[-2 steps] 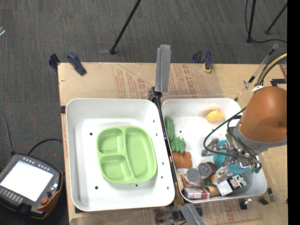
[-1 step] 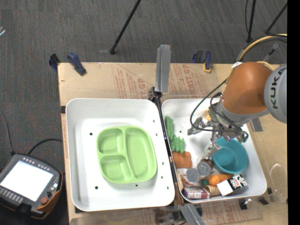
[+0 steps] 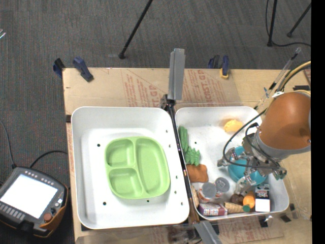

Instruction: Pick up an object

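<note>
The right bin (image 3: 203, 117) holds a jumble of small objects. A yellow lemon-like piece (image 3: 233, 125) lies near its back. A green leafy toy (image 3: 188, 149) and an orange-brown piece (image 3: 197, 173) lie along its left wall. A grey can (image 3: 221, 184), a small carton (image 3: 212, 209) and other bits crowd the front. A teal object (image 3: 242, 170) sits under the arm. The arm's orange band (image 3: 287, 121) hangs over the bin's right side, and the gripper (image 3: 249, 173) is low by the teal object, largely hidden by the wrist.
The left bin (image 3: 86, 136) holds a green divided plate (image 3: 137, 166). A grey post (image 3: 176, 75) stands behind the wall between the bins. A teach pendant (image 3: 30, 197) lies at the lower left. Clamps sit on the cardboard behind the bins.
</note>
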